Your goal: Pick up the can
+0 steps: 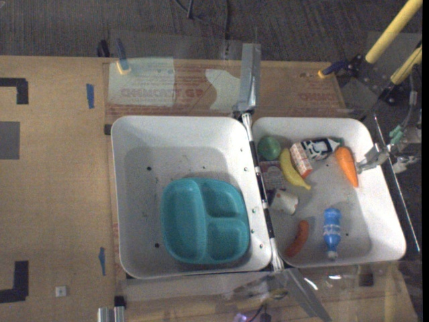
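Note:
The right bin (375, 134) holds the task's objects. A short pale cylinder lying on its side near the bin's left wall looks like the can (285, 201). Just above it, against the divider, lies a dark item with a reddish label (271, 177); I cannot tell what it is. Nothing is touching the can.
Around the can lie a yellow banana (293, 168), a green ball (269, 147), a small carton (315, 150), an orange carrot (346, 166), a reddish sausage (298, 238) and a blue-capped bottle (331, 231). The left bin (134, 153) holds a teal divided tray (204, 221). Metal fittings (385, 154) sit at the right rim.

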`<control>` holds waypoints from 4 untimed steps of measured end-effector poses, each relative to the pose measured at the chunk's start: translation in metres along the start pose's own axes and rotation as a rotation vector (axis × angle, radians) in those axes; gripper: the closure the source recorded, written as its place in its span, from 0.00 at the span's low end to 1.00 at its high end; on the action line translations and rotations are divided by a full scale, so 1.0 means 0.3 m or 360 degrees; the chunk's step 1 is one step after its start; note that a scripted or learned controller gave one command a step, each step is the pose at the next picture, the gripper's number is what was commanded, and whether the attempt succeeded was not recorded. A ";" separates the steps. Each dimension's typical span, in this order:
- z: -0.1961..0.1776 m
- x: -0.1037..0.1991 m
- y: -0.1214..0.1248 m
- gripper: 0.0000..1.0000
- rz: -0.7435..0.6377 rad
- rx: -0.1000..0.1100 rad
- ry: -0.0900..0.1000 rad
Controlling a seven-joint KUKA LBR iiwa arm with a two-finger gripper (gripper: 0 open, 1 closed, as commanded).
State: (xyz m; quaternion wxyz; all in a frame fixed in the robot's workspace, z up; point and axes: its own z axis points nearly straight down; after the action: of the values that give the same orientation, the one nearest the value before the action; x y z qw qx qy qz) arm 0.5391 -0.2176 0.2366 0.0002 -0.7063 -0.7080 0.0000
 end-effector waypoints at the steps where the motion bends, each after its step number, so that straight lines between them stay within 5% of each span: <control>1: 0.297 0.214 0.205 0.00 -0.0147 0.0002 0.0000; 2: 0.443 0.315 0.322 0.00 0.0194 -0.0029 -0.0015; 3: 0.411 0.327 0.326 1.00 0.0187 -0.0029 -0.0008; 4: 0.240 0.328 0.235 1.00 -0.0014 -0.0004 -0.0003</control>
State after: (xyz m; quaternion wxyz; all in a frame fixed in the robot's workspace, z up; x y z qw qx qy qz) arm 0.6094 -0.1190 0.1647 -0.0014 -0.7032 -0.7110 -0.0003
